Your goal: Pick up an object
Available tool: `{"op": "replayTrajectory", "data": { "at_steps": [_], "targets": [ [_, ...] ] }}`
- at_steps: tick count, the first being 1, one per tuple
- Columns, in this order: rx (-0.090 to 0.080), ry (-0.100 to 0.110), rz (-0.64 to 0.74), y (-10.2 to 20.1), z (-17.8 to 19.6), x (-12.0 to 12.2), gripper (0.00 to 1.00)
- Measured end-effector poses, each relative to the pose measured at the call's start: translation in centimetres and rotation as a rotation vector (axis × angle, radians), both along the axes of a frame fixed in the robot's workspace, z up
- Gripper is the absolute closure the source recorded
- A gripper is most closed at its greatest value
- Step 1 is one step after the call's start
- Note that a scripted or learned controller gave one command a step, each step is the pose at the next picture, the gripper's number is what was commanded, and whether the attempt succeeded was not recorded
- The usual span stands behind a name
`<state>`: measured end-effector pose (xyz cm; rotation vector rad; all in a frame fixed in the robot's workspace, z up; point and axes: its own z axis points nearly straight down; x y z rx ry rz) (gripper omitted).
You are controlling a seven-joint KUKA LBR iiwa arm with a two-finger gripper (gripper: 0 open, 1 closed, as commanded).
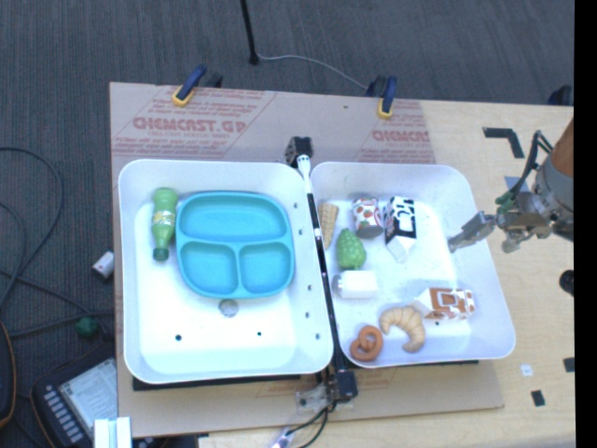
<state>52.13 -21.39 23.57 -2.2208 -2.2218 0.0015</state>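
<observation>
Objects for the picking are all heaped in the right bin: croissant, pretzel, green fruit, a black-and-white carton. We see the gripper hovering at that bin's right rim, holding nothing, and we cannot tell how it is set. We'd guess it waits there to keep the pile unobstructed. The left bin holds a blue tray and green bottle.

The right bin has open white floor in its upper right and along its right side. The milk carton, green fruit, white block, croissant, pretzel and small box crowd the rest.
</observation>
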Motion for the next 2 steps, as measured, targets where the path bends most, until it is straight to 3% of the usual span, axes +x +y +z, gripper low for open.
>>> {"op": "replayTrajectory", "data": {
  "at_steps": [1, 2],
  "targets": [
    [-0.001, -0.006, -0.001, 1.5, -13.8, -2.8, 0.00],
    [0.005, -0.006, -0.001, 1.7, -12.8, -2.7, 1.00]
  ]
}}
